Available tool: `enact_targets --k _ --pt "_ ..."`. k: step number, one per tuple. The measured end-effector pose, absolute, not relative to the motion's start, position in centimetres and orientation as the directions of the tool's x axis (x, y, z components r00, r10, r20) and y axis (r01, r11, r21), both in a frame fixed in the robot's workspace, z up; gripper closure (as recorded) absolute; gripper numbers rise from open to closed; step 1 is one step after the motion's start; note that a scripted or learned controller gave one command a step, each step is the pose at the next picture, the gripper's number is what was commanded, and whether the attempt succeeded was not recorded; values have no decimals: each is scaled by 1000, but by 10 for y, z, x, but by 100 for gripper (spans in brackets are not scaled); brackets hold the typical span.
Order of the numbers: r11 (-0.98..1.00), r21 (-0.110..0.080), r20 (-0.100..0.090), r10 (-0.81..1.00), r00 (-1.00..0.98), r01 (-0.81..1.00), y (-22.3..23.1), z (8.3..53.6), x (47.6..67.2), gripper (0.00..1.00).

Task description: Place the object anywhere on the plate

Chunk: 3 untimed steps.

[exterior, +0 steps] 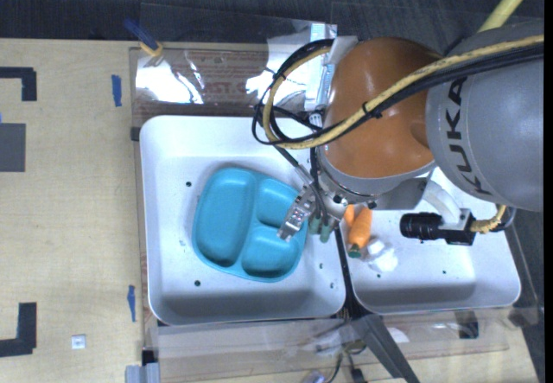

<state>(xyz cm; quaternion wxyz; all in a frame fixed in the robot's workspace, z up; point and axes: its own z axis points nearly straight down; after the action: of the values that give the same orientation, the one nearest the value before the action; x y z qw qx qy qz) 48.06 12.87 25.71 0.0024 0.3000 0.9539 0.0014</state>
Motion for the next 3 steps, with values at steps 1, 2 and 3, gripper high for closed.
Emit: enact_targets --k 1,2,3 --pt "826 0 2 563 -826 563 187 134 478 100" --pt "824 0 -1 566 -824 566 100 166 480 100" --pt "906 1 -5 424 -906 424 -14 185 481 100"
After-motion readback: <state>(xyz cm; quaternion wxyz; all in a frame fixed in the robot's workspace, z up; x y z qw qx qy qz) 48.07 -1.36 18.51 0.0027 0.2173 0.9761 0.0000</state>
